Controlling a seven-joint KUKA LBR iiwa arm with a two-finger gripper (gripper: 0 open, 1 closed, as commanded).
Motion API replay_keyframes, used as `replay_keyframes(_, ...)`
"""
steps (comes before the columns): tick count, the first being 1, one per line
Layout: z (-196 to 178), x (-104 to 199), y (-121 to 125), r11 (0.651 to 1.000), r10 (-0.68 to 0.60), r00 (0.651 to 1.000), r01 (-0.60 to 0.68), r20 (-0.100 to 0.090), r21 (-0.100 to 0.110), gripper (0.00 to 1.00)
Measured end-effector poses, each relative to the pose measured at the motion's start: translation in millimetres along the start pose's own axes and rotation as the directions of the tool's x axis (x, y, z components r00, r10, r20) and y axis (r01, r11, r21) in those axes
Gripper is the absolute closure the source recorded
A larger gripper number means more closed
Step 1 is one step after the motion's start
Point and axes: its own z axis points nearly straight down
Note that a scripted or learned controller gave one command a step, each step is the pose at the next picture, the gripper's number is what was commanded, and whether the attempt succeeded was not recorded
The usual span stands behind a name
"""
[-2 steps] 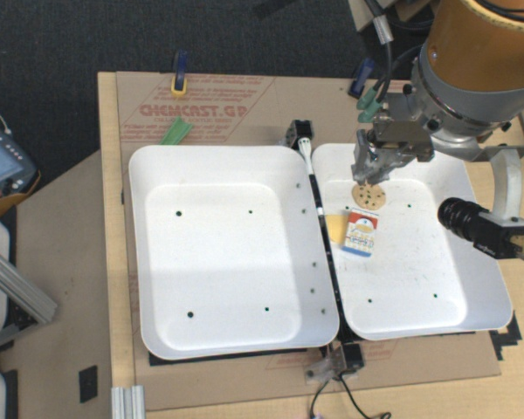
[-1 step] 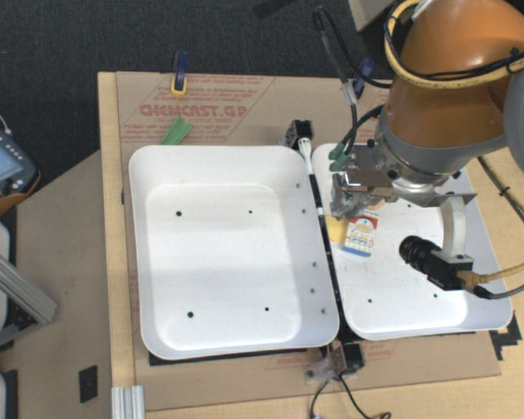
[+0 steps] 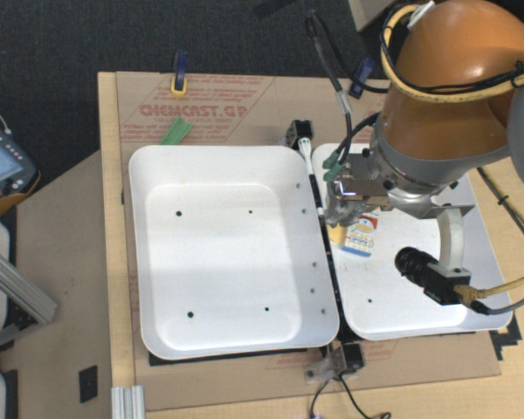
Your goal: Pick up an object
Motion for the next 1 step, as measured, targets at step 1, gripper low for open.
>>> replay_keyframes(1, 73.9, 9.0, 3.0, 1.0, 0.002, 1.0, -0.002, 0.002, 0.007, 1.0)
